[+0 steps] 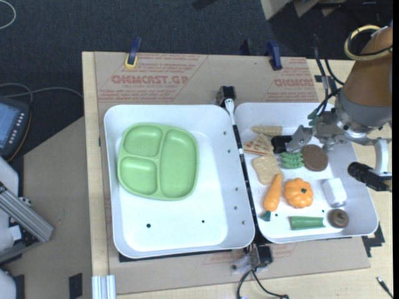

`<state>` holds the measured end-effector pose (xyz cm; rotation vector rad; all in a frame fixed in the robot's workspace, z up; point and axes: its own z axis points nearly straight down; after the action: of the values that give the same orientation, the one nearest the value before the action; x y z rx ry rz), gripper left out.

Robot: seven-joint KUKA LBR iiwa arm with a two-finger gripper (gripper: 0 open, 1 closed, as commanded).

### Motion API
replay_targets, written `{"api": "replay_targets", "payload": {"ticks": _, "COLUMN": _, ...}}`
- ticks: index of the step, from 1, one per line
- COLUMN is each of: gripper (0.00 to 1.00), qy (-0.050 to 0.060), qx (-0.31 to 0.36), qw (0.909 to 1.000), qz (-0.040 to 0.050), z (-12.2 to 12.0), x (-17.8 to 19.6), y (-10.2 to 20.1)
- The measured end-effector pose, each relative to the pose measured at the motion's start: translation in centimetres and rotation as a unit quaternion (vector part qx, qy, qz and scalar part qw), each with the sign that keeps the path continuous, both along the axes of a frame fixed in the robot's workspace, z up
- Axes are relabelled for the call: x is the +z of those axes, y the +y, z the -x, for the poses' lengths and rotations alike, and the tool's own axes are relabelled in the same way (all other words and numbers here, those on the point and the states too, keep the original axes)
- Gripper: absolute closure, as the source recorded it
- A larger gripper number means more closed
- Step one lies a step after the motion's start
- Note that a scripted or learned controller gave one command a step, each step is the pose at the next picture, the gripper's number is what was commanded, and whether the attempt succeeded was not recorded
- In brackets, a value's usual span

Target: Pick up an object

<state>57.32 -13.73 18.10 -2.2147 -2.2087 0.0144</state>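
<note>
The right bin (365,220) holds several toy foods. A tan cracker (266,130) and a pizza slice (257,146) lie at its far left. A green leafy piece (291,161) and a brown cookie (315,158) sit mid-bin, with a beige biscuit (265,167) to their left. Nearer the front are a carrot (273,195), an orange pumpkin (298,192), a white cylinder (335,191), a green pepper (306,222) and a chocolate donut (338,217). My gripper (310,137) hangs low over the bin's far middle, just above the leafy piece and the cookie. Nothing shows held in it.
The left bin (187,229) carries a green divided plate (158,161). The arm's orange band (369,73) and grey wrist (365,116) cover the right bin's far right corner. A black part (368,175) juts over its right rim. Blue and yellow clamps pin the board's far edge.
</note>
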Motion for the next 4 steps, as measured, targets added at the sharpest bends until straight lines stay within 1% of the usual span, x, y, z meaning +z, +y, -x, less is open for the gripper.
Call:
{"api": "replay_targets", "payload": {"ticks": 1, "gripper": 0.0, "qy": -0.007, "qx": 0.001, "qw": 1.0, "qz": 0.0011, "z": -0.3, "x": 0.8, "y": 0.0}}
{"api": "replay_targets", "payload": {"ticks": 2, "gripper": 0.0, "qy": -0.005, "qx": 0.002, "qw": 1.0, "qz": 0.0006, "z": -1.2, "x": -4.6, "y": 0.5}}
{"api": "replay_targets", "payload": {"ticks": 3, "gripper": 0.0, "qy": -0.008, "qx": 0.001, "qw": 1.0, "qz": 0.0006, "z": -1.3, "x": -9.6, "y": 0.6}}
{"api": "replay_targets", "payload": {"ticks": 4, "gripper": 1.0, "qy": -0.016, "qx": 0.001, "qw": 0.9999, "qz": 0.0037, "z": -1.8, "x": -7.7, "y": 0.4}}
